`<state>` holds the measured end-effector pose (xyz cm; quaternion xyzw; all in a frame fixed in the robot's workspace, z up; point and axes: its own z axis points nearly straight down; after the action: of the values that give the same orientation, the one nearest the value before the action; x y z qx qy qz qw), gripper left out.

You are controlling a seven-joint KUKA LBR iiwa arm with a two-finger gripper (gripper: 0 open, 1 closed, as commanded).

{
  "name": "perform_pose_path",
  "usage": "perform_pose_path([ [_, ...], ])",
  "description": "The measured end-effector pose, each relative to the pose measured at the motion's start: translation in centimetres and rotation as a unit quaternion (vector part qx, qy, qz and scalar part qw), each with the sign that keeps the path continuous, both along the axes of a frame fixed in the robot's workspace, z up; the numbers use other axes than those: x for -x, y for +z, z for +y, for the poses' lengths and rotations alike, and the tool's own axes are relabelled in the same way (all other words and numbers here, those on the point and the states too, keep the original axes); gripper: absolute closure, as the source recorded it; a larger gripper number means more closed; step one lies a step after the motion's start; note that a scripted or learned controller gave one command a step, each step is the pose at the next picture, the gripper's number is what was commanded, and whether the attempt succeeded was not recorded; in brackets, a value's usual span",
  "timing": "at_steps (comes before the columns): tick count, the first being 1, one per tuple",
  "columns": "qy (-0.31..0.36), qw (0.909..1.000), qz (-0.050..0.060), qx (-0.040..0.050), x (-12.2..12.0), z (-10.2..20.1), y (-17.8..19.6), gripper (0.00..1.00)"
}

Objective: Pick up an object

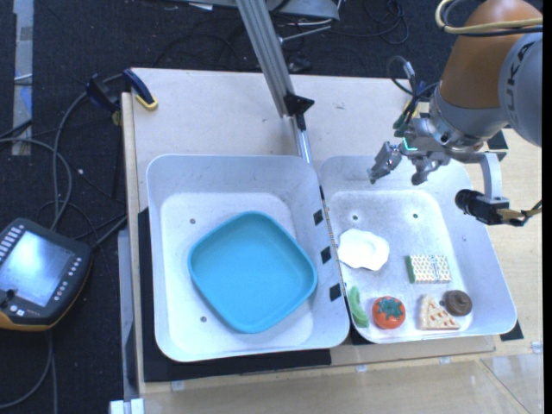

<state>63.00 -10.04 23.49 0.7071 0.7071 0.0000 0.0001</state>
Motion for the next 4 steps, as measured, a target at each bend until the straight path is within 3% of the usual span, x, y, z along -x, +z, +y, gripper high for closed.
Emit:
perform_pose_path([
  [1,0.000,1.0000,0.000,0.0000,0.0,0.0,0.0,0.00],
  [4,0.000,1.0000,0.002,-0.0002,0.3,-1.4,-14.2,0.00],
])
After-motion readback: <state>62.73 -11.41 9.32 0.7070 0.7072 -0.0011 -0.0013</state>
